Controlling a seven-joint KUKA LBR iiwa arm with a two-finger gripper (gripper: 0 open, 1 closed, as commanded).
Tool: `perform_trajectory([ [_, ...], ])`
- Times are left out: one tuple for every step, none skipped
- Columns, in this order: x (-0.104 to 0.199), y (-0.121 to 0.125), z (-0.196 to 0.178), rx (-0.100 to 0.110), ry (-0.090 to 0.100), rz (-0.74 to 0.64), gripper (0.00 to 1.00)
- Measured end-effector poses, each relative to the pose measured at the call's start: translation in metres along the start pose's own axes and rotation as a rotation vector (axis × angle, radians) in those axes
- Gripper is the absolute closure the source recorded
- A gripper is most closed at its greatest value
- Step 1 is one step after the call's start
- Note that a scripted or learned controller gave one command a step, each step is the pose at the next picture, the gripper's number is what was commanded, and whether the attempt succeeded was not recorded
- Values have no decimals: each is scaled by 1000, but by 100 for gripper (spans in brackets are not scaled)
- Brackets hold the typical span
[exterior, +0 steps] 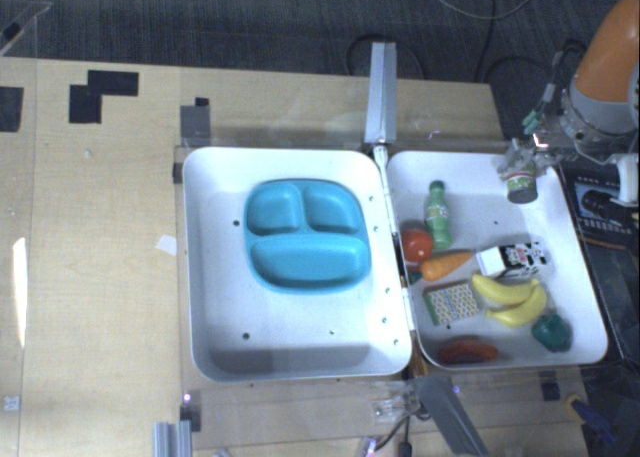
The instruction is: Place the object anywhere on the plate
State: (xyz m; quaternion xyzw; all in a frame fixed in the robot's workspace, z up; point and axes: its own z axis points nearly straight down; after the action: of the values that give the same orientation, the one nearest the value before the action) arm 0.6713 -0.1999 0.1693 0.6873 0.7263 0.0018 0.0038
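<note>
The blue plate (306,233), split into three compartments, lies in the left white bin (215,345) with nothing on it. The right bin (580,245) holds a green bottle (436,213), a red tomato (417,243), an orange carrot (447,265), two yellow bananas (512,300) and other small items. My gripper (520,173) hangs over the far right corner of the right bin, below the orange-banded wrist (608,65). A small dark cylindrical shape with a green patch (521,187) sits right at its tip; whether it is held is unclear.
A white and black box (512,258), a meshed green-grey block (452,302), a teal object (551,331) and a dark red item (467,351) crowd the near half of the right bin. A metal divider post (381,95) stands between the bins at the back.
</note>
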Motion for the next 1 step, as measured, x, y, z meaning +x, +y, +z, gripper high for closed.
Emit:
perform_trajectory([
  [-5,-1,-19,1,1,154,100],
])
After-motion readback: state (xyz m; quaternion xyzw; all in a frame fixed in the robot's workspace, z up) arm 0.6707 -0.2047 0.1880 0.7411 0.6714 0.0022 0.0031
